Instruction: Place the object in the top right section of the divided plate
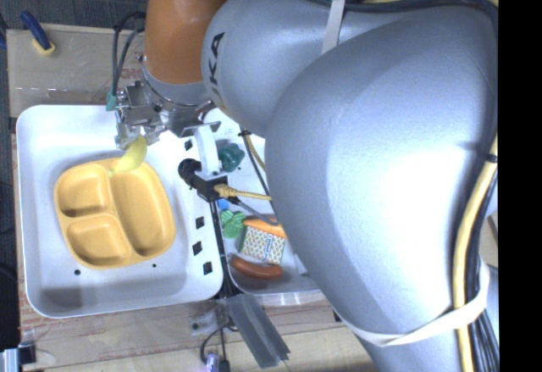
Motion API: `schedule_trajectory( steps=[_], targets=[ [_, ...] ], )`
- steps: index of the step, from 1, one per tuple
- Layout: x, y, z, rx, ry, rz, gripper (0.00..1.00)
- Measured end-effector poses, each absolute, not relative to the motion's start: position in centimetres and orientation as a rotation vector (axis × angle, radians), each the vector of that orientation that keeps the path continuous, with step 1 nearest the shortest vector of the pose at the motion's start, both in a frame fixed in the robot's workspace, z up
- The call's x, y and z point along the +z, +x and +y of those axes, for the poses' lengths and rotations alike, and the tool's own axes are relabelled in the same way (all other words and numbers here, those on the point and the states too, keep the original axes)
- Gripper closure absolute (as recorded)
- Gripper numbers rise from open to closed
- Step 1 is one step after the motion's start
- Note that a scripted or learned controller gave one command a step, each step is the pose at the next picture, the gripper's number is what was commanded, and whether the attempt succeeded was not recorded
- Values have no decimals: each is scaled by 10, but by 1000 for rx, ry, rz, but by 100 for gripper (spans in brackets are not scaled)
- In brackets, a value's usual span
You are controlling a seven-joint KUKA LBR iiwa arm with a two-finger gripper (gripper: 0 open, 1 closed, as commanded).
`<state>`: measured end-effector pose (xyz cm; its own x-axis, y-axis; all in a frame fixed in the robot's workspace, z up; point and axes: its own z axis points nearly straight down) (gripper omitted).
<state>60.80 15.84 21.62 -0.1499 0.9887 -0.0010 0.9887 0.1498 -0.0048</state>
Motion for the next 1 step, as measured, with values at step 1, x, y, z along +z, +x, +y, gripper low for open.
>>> schedule_trajectory(
  steps=[1],
  targets=[
    [195,591,211,7,-1465,-2775,100]
  ],
)
